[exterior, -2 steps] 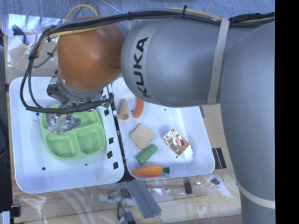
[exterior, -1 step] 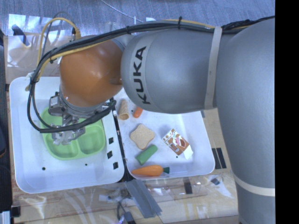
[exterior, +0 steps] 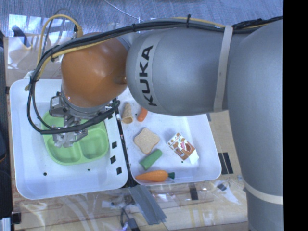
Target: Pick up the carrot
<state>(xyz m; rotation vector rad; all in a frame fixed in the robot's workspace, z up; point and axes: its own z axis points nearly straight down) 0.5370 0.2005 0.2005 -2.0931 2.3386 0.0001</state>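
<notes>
Carrot [exterior: 153,176] lying at the right bin's [exterior: 210,150] 6 o'clock edge, pickle [exterior: 150,159] and bread slice [exterior: 146,140] just toward 12, wrapper [exterior: 182,147] near; jaws over the green tray [exterior: 98,146] in the left bin [exterior: 19,129], state unclear.

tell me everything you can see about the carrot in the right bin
The carrot is orange, smooth and plastic-looking like a toy, with a small dark green stub at its right end. It lies flat, lengthwise along the near wall of the right bin, just below a green piece. Nothing grips it.
</notes>
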